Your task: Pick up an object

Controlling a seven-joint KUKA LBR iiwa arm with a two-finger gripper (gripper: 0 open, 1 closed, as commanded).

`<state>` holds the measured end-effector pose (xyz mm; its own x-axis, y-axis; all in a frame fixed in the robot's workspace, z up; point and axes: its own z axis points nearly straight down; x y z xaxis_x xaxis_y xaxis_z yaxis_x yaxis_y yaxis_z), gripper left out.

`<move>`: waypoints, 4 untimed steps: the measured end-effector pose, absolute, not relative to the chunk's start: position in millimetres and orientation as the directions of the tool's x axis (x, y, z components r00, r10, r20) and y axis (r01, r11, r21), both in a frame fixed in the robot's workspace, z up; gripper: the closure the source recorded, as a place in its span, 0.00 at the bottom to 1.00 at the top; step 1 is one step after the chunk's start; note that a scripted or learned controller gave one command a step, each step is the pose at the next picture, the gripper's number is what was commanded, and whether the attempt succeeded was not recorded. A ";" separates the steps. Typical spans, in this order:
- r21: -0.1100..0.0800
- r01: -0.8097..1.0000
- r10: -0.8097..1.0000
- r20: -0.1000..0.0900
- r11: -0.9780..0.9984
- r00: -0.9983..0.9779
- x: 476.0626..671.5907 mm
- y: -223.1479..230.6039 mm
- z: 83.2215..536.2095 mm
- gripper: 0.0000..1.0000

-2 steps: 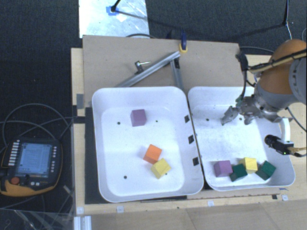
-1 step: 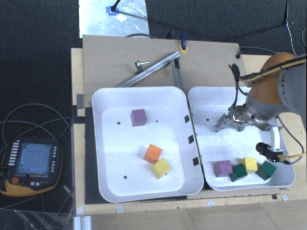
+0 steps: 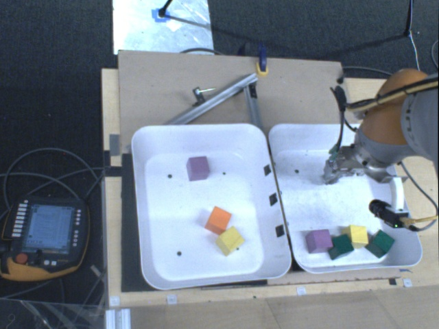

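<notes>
My gripper (image 3: 333, 172) hangs low over the upper middle of the right bin (image 3: 302, 157), above bare white floor. The grey arm with its orange band (image 3: 398, 108) comes in from the right. Along the right bin's front lie a purple cube (image 3: 318, 240), a dark green cube (image 3: 340, 246), a yellow cube (image 3: 358, 235) and another green cube (image 3: 381, 242), all well in front of the gripper. The left bin (image 3: 147, 204) holds a purple cube (image 3: 197, 168), an orange cube (image 3: 218, 219) and a yellow cube (image 3: 230, 240).
A metal bar (image 3: 214, 99) lies slanted on the cardboard behind the bins. A teach pendant (image 3: 44, 235) with cables sits on the floor at the left. A black fitting (image 3: 384, 212) on a white bracket hangs by the right bin's right wall.
</notes>
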<state>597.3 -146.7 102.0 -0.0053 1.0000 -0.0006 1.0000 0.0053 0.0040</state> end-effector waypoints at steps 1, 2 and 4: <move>0.007 1.000 1.000 -0.002 0.006 -0.006 606.5 -142.9 149.7 1.00; 0.008 1.000 1.000 -0.002 0.005 -0.005 610.1 -148.9 205.0 1.00; 0.001 1.000 1.000 0.001 0.009 -0.009 592.2 -104.9 249.0 1.00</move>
<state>592.2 -104.9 249.0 -0.0087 1.0000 0.0013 1.0000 0.0087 0.0010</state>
